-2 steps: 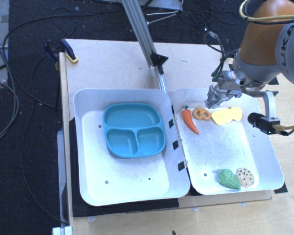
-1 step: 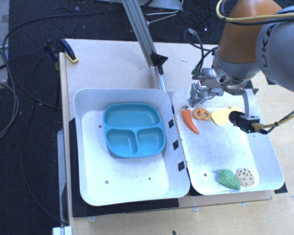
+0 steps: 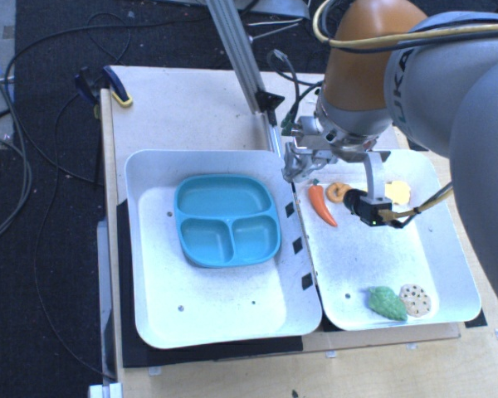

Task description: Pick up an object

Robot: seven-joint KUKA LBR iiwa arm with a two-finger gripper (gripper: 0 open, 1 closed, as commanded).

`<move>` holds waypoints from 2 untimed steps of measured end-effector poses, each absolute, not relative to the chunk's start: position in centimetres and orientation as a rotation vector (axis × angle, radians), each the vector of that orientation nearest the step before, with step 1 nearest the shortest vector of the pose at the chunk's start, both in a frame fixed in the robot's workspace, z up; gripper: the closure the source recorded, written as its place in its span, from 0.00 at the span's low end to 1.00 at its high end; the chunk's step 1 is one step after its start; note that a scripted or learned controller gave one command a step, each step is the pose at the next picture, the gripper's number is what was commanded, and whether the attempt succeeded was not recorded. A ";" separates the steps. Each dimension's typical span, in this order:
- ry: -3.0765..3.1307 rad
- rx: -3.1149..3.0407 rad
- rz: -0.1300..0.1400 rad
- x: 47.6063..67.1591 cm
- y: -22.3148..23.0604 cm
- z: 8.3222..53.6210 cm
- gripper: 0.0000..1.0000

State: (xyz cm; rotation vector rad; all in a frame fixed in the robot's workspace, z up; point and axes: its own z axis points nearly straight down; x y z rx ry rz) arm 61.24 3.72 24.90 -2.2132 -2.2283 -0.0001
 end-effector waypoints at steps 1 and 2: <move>-2.229 -2.213 0.000 61.7 9.4 23.4 1.00; -2.224 -2.219 0.001 61.7 9.1 23.5 0.00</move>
